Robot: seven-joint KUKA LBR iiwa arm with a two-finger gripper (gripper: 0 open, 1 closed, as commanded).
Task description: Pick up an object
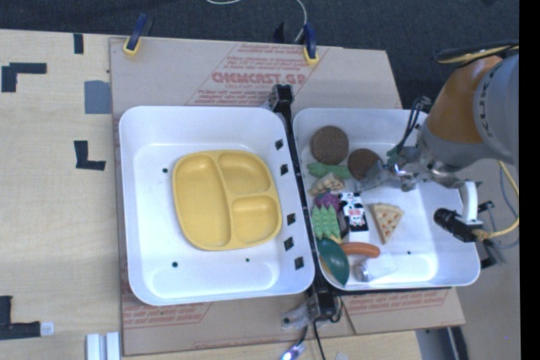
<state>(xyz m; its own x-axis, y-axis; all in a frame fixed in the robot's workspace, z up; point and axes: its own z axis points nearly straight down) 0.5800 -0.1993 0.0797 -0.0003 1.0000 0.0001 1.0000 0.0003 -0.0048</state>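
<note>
Evidently the work was at its reaching stage, with nothing lifted. In the camera view, the grey arm with the orange band (472,118) entered from three o'clock and hung over the right-hand shallow white bin (422,265). Its two-finger gripper (386,170) sat low near the smaller round brown cookie-like disc (363,162), at about eleven o'clock of that bin's floor; whether it was wide or narrow I could not tell, the tip being too small and dark against the disc.

The candidates for picking lay clustered along the bin's nine o'clock side: a larger round brown disc (330,144) at eleven o'clock, a tan triangular wedge like a slice of pizza (387,221) near the centre, a small black-and-white block (355,212) just beside it, a green leafy toy piece (325,222) at nine, and an orange sausage-shaped toy (363,249) with a dark green rounded piece (334,261) at seven. The left-hand white bin (143,181) held a yellow three-compartment plastic tray (226,198).

To do the step well, I judged the tool should come straight down on the smaller disc and straddle its rim squarely, since the neighbours sat near and a slanted approach might nudge them.
</note>
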